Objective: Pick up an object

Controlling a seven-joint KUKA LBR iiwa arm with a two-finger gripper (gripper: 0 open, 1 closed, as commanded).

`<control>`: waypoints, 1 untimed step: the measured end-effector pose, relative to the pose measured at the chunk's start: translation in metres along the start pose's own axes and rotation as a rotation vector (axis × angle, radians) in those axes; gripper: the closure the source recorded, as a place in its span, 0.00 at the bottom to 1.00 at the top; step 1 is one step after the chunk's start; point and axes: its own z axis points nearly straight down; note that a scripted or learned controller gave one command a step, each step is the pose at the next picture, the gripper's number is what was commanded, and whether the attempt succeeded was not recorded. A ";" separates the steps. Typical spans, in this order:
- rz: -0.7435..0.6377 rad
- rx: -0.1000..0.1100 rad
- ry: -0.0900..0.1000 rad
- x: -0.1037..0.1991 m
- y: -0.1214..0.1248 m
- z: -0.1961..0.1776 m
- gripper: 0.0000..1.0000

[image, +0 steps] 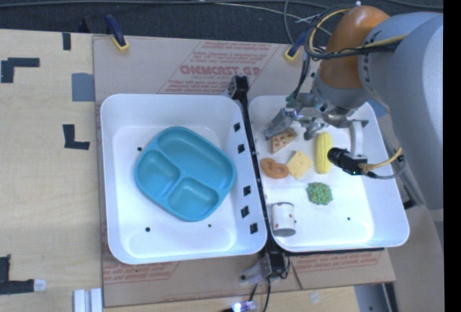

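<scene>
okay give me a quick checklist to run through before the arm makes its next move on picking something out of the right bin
1. Gripper over the right bin: ok. The gripper sits above the right bin, at its far left corner.
2. A pickable thing under it: ok. The cracker-like piece lies right by the fingertips.
3. Thing between the fingers: cannot tell; nothing visibly held.
4. Neighbours crowding the target: not ok. The corn cob, yellow cheese wedge and orange ring lie close together.
5. Easier targets apart from the cluster: ok. The green broccoli and the small white cup lie apart.
6. Left bin: ok. The blue divided plate lies in it.
</scene>
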 end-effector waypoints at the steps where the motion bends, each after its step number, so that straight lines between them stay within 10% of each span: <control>1: -0.001 -0.005 -0.001 0.001 0.000 0.045 0.00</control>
